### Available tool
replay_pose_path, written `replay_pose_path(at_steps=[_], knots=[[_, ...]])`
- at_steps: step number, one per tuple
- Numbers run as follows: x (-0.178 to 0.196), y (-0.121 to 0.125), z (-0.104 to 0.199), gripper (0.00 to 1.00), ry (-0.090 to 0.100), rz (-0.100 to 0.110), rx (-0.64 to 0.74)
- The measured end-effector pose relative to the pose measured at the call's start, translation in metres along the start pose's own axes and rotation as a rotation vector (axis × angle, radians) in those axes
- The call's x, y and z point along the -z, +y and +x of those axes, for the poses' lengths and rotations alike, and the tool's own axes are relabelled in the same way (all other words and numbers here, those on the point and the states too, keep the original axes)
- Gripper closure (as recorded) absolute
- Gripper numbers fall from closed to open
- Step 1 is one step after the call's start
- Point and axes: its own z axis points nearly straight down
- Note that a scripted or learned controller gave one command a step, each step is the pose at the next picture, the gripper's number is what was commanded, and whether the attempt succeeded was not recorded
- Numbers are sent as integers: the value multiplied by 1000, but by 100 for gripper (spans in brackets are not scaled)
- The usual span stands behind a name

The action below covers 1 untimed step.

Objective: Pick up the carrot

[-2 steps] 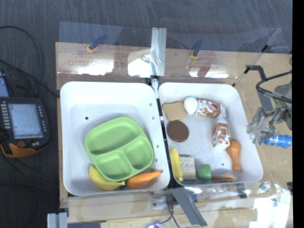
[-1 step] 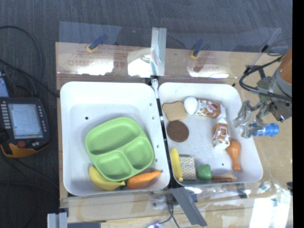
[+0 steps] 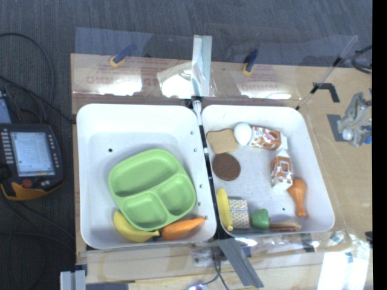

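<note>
Nearest the camera, the carrot (image 3: 182, 228) lies untouched by the front wall of the left bin (image 3: 97, 125), between the banana (image 3: 133, 229) and green plate (image 3: 152, 188). Nothing is lifted yet; the whole pick remains. Jaw state cannot be told.

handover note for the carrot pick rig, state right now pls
Gripper: parked off the bins by the bench's right edge; finger state unreadable.
Carrot: in the left bin, front edge, lying against the green divided plate, a banana beside it.
Done: nothing visible, the carrot lies in the bin ungrasped.
Left: reach across to the left bin, grasp the carrot, lift.
</note>
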Motion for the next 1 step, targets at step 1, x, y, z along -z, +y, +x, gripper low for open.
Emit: replay_pose_path(at_steps=[1], knots=[[-106, 14, -11, 100, 8, -13, 321]])
